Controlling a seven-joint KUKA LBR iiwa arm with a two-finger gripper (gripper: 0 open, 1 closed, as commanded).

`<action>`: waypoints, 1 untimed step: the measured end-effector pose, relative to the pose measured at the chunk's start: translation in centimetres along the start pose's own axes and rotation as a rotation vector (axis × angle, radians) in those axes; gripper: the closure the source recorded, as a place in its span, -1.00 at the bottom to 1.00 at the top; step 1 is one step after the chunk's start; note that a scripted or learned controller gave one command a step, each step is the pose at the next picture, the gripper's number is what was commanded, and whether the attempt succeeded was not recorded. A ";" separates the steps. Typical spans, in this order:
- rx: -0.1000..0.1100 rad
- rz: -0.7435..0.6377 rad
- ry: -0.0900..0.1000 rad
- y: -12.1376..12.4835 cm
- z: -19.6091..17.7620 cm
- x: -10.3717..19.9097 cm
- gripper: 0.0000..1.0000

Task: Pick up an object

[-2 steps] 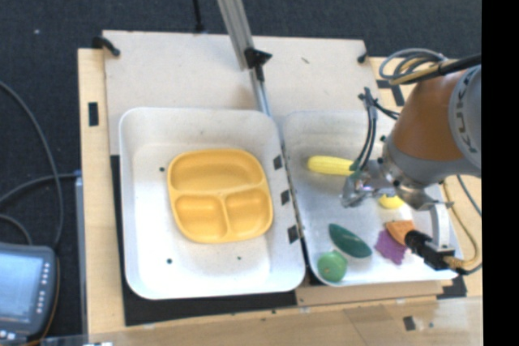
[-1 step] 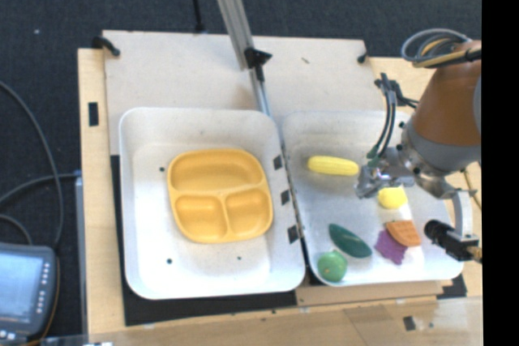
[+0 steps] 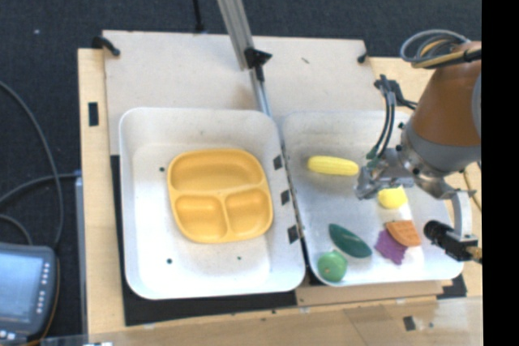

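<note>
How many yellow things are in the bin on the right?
2. A long yellow corn-like piece lies near the right bin's middle left, and a small yellow block sits right beside the gripper. The arm could be hiding more.

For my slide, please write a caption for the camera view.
Gripper beside corn in right bin; yellow tray in left bin.

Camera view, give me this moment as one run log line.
arm: over right white bin | gripper: low between long yellow corn-like piece and small yellow block | grasp: none seen | left bin: yellow divided tray
</note>
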State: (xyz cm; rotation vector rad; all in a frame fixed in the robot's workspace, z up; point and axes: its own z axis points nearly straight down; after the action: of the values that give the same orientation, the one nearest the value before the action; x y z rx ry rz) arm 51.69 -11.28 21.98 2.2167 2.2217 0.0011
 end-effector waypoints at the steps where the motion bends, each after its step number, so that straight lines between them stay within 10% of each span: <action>1: -0.001 -0.004 0.002 2.9 -1.4 4.0 1.00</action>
State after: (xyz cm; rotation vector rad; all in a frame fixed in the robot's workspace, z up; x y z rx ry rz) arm 54.57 -7.29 23.37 2.2129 2.2272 0.0042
